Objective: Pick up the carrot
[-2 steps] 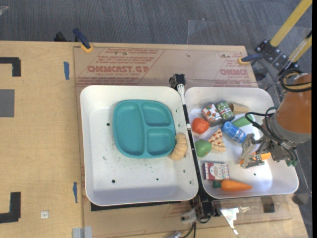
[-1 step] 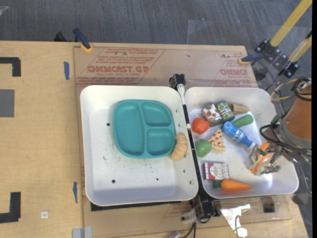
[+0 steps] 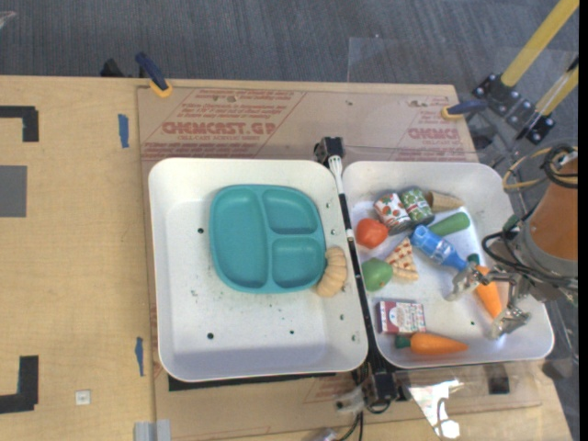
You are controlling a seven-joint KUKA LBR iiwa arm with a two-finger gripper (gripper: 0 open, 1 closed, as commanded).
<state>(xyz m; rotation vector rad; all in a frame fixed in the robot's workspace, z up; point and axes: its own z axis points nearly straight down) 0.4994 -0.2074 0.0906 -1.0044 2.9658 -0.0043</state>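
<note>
Two orange carrots lie in the right bin (image 3: 533, 343). The larger carrot (image 3: 438, 344), with a green stub at its left end, rests near the bin's front wall. A smaller carrot (image 3: 491, 299) lies slanted near the right side. My gripper (image 3: 485, 303) hangs low over that smaller carrot, open, with one metal finger (image 3: 460, 285) to its left and the other to its lower right. The fingers stand apart from the carrot's sides. The grey arm with its orange band (image 3: 560, 219) comes in from the right.
Crowding the right bin are a red box (image 3: 401, 317), a blue bottle (image 3: 439, 248), a pizza slice (image 3: 402, 260), a tomato (image 3: 371, 233), a green fruit (image 3: 377, 274) and cans (image 3: 402, 208). The left bin (image 3: 184, 338) holds a teal divided plate (image 3: 266, 237) and a croissant (image 3: 333, 272).
</note>
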